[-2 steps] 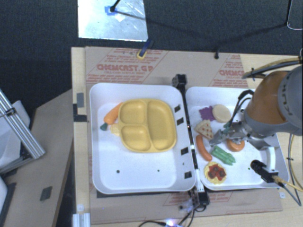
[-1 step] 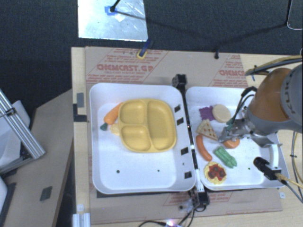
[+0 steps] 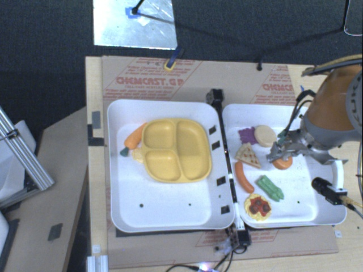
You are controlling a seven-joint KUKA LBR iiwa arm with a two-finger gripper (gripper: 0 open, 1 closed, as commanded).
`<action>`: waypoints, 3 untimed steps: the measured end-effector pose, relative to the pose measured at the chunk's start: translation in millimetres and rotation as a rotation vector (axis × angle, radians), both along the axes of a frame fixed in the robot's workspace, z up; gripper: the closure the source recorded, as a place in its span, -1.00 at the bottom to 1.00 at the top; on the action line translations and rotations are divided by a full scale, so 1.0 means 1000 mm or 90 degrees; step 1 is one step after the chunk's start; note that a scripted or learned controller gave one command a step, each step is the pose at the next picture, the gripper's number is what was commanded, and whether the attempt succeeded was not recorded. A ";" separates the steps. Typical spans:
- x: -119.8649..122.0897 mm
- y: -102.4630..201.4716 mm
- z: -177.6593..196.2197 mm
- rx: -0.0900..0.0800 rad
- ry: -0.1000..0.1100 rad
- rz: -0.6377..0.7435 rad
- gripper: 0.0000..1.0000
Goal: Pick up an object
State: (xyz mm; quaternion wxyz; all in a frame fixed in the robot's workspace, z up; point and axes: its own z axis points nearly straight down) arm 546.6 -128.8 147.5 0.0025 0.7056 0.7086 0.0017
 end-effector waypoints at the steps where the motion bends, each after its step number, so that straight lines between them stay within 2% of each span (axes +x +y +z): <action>1: 0.005 0.002 0.064 0.000 -0.002 0.000 1.00; 2: 0.006 0.002 0.078 0.000 0.001 0.000 1.00; 3: 0.013 0.048 0.084 0.001 0.002 0.003 1.00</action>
